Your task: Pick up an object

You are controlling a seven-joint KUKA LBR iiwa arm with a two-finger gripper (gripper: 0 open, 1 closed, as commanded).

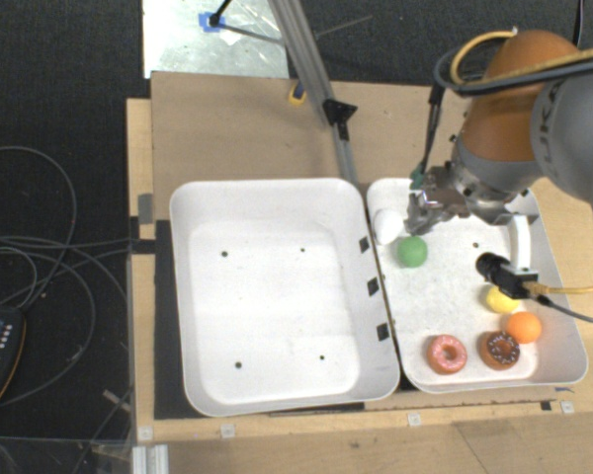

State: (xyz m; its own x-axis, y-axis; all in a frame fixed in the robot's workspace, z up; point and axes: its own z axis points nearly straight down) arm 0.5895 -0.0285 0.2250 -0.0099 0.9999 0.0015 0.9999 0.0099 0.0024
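- Green ball (411,252) sits just below your gripper (418,215) in the camera view, close to it, and nothing is gripping it.
- Your gripper hangs over the far left corner of the right bin (445,299); you cannot tell from this angle whether it is open or closed, and you can see nothing held in it.
- A white lump (386,227) lies just left of the gripper, against the bin wall and near the ball.
- A yellow piece (501,300) lies below and to the right of the gripper, well apart from it, with an orange ball (524,327) just beyond it.
- Farthest from the gripper, along the bin's near edge, you have a pink donut (447,354) and a brown donut (499,349) side by side.
- The left bin (277,294) lies to the gripper's left, on the same brown counter (237,126).
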